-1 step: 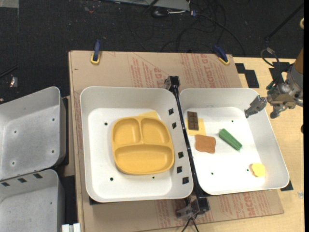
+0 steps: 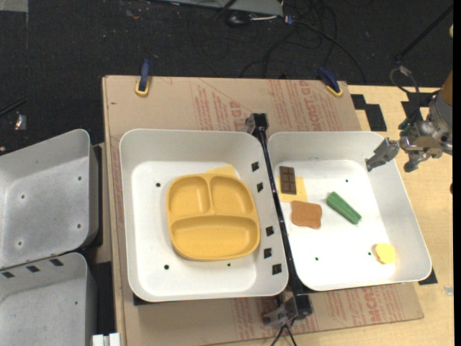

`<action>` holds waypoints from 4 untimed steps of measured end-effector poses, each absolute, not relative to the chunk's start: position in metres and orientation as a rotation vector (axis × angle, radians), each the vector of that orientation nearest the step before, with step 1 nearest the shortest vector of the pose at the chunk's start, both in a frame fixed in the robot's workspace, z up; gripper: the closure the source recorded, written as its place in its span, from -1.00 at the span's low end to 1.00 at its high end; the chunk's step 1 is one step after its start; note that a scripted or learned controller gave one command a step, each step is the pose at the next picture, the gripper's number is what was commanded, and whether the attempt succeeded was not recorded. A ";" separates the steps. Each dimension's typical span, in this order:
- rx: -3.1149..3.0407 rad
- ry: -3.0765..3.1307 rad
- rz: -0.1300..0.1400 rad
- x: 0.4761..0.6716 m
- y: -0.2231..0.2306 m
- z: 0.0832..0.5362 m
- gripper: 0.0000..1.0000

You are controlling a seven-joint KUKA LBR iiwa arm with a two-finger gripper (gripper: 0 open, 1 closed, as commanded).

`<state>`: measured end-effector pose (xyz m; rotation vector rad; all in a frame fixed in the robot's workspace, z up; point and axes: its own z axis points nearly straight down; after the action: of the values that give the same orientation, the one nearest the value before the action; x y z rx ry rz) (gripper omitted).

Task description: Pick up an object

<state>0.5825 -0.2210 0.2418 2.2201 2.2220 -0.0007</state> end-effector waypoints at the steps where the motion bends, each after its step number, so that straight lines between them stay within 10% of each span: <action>1: 2.225 2.223 -0.004 0.575 -0.218 0.195 -1.00; 3: 2.223 2.218 0.002 0.566 -0.220 0.092 -1.00; 4: 2.217 2.216 0.007 0.568 -0.220 0.106 1.00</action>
<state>0.5684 -0.2198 0.1058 2.2169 2.2159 0.0070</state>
